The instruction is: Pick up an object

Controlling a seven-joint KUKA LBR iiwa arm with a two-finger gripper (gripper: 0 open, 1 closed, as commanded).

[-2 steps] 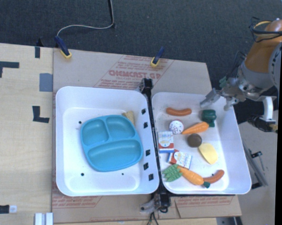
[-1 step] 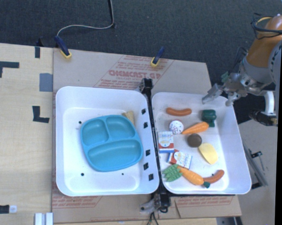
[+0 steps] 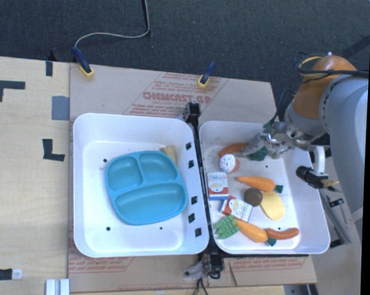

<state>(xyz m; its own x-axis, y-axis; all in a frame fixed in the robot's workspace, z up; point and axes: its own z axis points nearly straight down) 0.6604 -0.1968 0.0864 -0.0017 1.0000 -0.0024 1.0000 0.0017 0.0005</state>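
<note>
Gripper hangs low over the far part of the right bin, w/ the arm coming in from the right. Can't tell how far it's open or whether it has hold of anything; dark green bit sits right at its tip but too blurred to call. No obj is clearly between the tips, so the pick looks not yet made. Nearest candidate is the orange-brown piece, just beside the gripper on its left, long axis running roughly left-right w/ a slight tilt, up near the far wall. White ball lies just below that, near the divider btw bins. Further toward the near side: carrot lying left-right, dark round obj touching the yellow piece, small cartons, second carrot w/ green leaves, sausage by the near wall. Room is tight at the far wall and the divider; mid-bin things sit close together, so a descent there risks nudging neighbours. Left bin carries a blue tray, well apart from the gripper.
</note>
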